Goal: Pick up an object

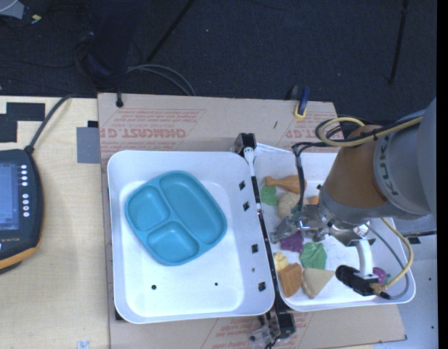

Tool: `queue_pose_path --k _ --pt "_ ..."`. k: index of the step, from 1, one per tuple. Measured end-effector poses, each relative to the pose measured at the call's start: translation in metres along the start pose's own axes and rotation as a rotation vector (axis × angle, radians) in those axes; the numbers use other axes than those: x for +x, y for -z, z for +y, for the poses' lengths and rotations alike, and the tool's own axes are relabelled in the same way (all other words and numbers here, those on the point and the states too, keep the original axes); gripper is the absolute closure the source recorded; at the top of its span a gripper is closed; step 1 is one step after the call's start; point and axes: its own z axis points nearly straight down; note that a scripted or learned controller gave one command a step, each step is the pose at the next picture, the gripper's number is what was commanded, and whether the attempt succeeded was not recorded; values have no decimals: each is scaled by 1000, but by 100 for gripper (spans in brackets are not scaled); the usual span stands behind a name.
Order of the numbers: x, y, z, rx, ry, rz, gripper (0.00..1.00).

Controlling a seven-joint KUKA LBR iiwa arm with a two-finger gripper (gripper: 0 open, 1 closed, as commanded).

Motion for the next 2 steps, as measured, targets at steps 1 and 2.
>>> queue_pose_path --k 1,2 --pt "9 3 15 -3 2 0 0" --pt "7 13 14 0 -6 0 100"
